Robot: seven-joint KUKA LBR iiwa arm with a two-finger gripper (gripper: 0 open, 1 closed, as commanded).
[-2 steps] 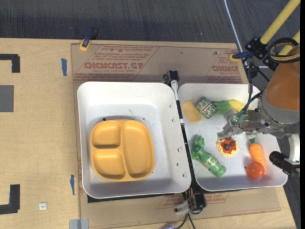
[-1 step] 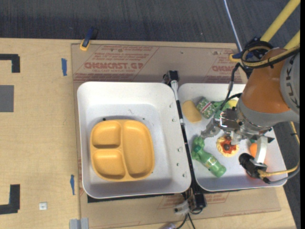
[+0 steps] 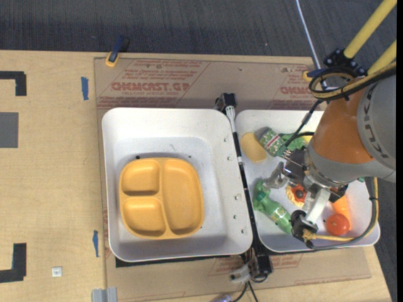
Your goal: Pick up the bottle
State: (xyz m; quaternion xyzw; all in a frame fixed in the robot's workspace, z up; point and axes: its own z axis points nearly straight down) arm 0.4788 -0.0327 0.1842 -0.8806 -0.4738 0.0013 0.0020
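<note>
Looking like a robotics lab or test bench rather than a home or shop. Sitting on a plywood bench marked with blue tape and black tape corners, two shallow white bins resting on a printed cardboard sheet over dark carpet. Reaching in from the right, a grey and orange industrial arm trailing black cables and a yellow hose.

Found right bin crowded around green bottle by orange toys; left bin blocked mid-floor by yellow tray.
</note>
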